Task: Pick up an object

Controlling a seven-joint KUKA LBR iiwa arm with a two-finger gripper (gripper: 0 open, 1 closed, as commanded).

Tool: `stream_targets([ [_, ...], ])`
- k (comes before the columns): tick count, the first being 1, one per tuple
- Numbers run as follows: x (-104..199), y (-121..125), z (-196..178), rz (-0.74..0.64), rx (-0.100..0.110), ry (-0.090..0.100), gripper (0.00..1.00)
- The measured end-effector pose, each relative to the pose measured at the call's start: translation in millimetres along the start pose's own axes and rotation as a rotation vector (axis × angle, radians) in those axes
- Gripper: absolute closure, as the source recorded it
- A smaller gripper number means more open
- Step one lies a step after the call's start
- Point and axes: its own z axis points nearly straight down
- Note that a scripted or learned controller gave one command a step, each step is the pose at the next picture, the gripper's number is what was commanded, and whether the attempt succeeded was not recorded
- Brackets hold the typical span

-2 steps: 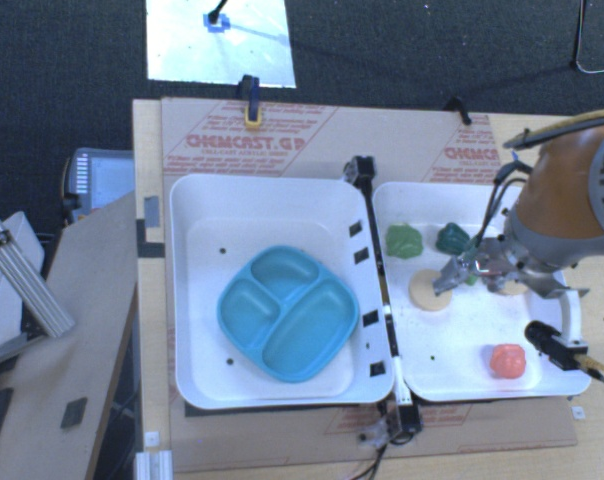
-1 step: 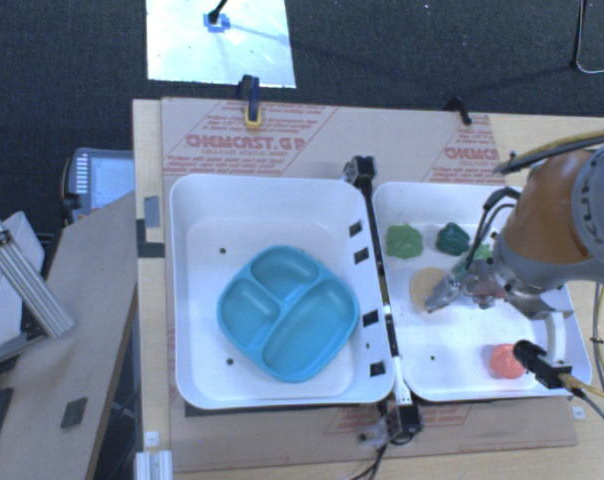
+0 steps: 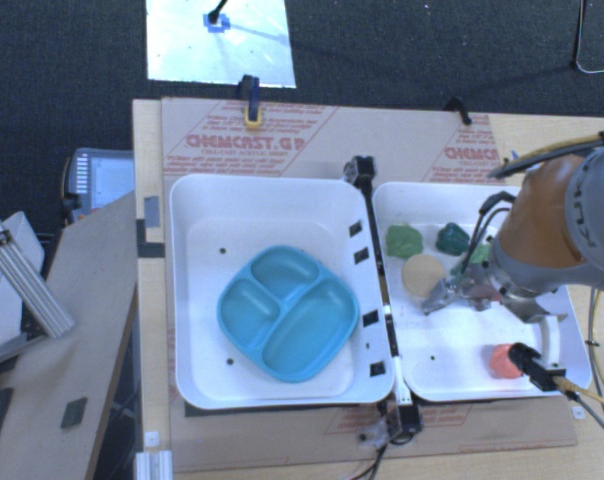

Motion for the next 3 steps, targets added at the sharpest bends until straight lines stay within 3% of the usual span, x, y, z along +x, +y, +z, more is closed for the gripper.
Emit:
stream_targets([
  [1, 0, 1, -11, 0.000, -0.003, 0.000, 1.00],
  [3, 2, 2, -139, -0.004, -0.008, -0.002, 1.00],
])
